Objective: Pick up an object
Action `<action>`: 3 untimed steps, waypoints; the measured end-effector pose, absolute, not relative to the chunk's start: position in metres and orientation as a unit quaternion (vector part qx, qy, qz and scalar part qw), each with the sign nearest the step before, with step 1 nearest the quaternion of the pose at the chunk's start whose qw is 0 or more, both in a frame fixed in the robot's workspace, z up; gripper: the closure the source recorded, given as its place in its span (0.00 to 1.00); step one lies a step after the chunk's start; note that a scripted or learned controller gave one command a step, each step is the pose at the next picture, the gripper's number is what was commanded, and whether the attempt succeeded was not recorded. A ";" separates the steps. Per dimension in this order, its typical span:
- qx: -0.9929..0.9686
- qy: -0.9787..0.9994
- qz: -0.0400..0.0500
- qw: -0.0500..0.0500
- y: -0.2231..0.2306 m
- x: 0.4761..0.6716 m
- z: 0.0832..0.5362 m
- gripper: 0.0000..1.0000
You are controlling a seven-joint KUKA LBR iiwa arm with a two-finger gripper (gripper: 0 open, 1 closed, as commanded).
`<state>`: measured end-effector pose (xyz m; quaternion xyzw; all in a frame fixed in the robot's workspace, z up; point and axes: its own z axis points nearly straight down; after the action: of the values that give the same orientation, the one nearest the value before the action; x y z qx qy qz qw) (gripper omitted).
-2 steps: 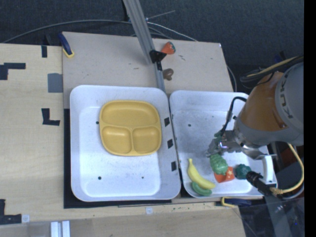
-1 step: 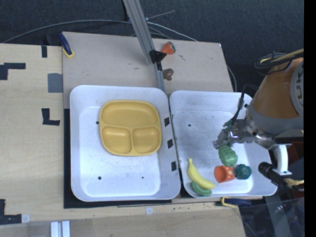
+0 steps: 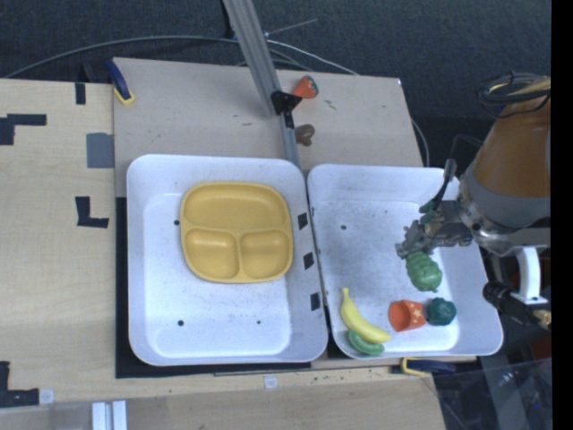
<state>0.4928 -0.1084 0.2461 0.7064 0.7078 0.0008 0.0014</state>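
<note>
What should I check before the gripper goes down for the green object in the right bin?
1. Gripper sits above the green object: ok, just at its upper edge.
2. Finger opening: cannot tell.
3. Nothing held already: cannot tell.
4. Neighbours apart from target: ok; orange cup and teal object lie nearer the front.
5. Banana out of the way: ok.
6. Yellow divided plate in left bin: ok, unaffected.

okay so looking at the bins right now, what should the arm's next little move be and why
Probably a short descent onto the bumpy green toy vegetable. The gripper sits right above its upper edge in the right white bin, and no object shows between its fingers.
</note>
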 end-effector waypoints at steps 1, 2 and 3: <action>0.704 0.710 0.000 -0.001 -0.054 0.515 0.251 1.00; 0.705 0.709 -0.001 -0.001 -0.014 0.531 0.244 1.00; 0.705 0.709 -0.001 -0.001 0.029 0.556 0.230 1.00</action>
<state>0.5561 0.0289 0.2300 0.7051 0.7091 -0.0007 -0.0008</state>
